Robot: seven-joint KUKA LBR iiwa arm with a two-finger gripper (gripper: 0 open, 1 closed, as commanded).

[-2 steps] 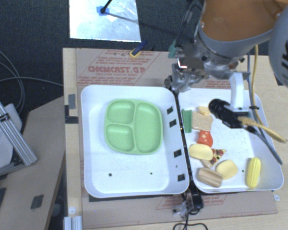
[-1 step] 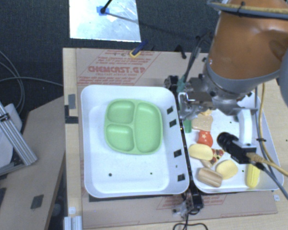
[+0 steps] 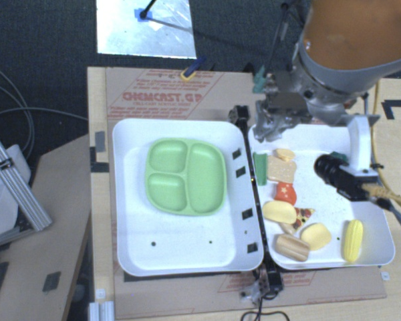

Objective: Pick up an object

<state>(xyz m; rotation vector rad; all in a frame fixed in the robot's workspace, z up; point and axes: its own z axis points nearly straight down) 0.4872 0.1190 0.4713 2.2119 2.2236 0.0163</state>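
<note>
Several toy foods lie in the right bin (image 3: 381,246): a tan bread slice (image 3: 281,170), a small yellow piece (image 3: 284,154), a green stick (image 3: 260,168), a red piece (image 3: 286,193), two pale yellow lumps (image 3: 279,212) (image 3: 315,235), a brown roll (image 3: 292,247) and a yellow corn cob (image 3: 353,240). My gripper (image 3: 269,127) hangs over the bin's far left corner, just above the small yellow piece and the bread. Nothing is visibly held in it.
The left bin (image 3: 130,246) holds a green divided plate (image 3: 186,177). A black cylinder on a white bracket (image 3: 341,172) reaches over the right bin's right side. The arm's bulk (image 3: 354,39) covers the bin's far right. Black clips line the wall between the bins.
</note>
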